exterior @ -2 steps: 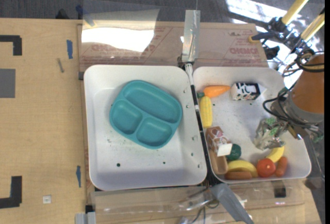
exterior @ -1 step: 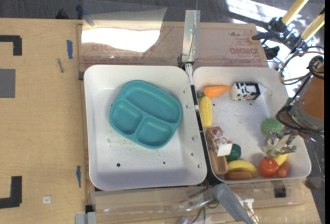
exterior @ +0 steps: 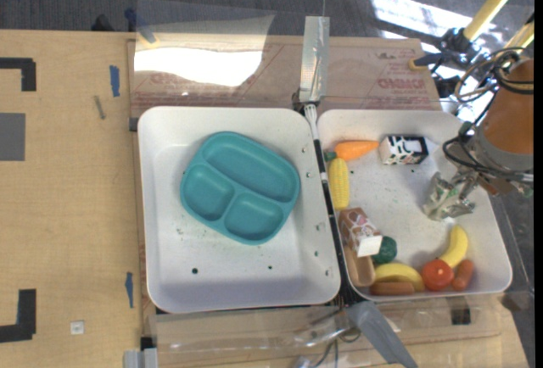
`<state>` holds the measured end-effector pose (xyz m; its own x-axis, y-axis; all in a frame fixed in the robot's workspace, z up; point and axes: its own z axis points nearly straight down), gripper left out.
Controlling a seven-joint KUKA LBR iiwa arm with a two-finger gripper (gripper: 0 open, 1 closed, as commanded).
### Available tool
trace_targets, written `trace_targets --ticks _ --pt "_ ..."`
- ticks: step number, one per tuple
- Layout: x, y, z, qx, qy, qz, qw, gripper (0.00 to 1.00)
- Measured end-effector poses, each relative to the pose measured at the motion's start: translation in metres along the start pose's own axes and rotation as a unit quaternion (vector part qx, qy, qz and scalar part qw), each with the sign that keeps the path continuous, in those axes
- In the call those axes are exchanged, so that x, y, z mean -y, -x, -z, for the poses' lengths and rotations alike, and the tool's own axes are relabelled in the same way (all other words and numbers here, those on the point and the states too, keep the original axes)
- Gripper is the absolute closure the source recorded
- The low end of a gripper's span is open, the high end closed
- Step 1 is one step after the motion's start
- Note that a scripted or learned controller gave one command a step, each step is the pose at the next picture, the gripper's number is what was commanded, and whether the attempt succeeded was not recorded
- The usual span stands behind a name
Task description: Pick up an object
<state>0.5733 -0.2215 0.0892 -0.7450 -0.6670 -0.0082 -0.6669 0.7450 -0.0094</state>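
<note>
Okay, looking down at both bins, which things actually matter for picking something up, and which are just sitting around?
For the job: the metal two-finger claw; the curved yellow toy banana, red round toy tomato, yellow toy corn cob, orange toy carrot.

Lying about: the teal plastic divided plate in the left white bin.

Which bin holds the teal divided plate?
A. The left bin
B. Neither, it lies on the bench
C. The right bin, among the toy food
A: the teal divided plate lies alone in the left bin, while the toy food sits in the right bin.
</note>
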Motion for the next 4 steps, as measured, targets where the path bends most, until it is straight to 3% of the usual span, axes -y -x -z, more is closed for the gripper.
trace_targets --ticks 1,2,3,4 --pt "0.047 0.052 -0.002 0.000 0.001 -0.065 0.9979 1.00" --pt "0.049 0.055 0.011 0.006 -0.002 -0.067 0.9977 1.00" --pt "0.064 0.068 -0.003 -0.004 0.007 -0.062 0.9980 1.00" --pt "0.068 0.069 0.002 0.001 -0.001 0.153 0.9882 1.00"
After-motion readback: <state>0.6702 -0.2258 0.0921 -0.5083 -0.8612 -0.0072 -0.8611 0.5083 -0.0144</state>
